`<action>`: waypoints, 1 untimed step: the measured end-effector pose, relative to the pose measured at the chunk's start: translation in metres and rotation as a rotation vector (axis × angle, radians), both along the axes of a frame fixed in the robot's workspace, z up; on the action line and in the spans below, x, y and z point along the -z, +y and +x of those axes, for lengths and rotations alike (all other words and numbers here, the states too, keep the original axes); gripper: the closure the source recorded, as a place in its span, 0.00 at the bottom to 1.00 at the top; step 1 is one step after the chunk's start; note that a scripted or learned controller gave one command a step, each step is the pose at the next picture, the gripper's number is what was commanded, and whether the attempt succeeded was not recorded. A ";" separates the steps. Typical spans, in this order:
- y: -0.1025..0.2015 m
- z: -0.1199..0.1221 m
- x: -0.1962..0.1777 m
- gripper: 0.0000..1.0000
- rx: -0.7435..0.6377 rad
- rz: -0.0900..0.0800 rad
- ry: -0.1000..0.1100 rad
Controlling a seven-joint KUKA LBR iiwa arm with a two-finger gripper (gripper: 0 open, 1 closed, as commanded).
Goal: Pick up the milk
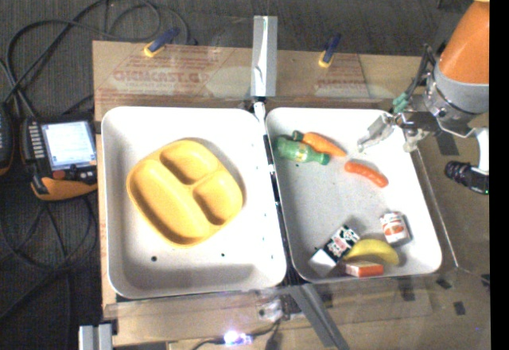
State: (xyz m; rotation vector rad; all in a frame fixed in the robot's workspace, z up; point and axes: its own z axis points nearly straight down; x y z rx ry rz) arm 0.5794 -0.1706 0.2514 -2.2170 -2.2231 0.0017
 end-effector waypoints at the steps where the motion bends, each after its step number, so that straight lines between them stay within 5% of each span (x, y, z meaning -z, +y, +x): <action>1: 0.025 -0.076 0.119 0.00 -0.109 0.003 0.002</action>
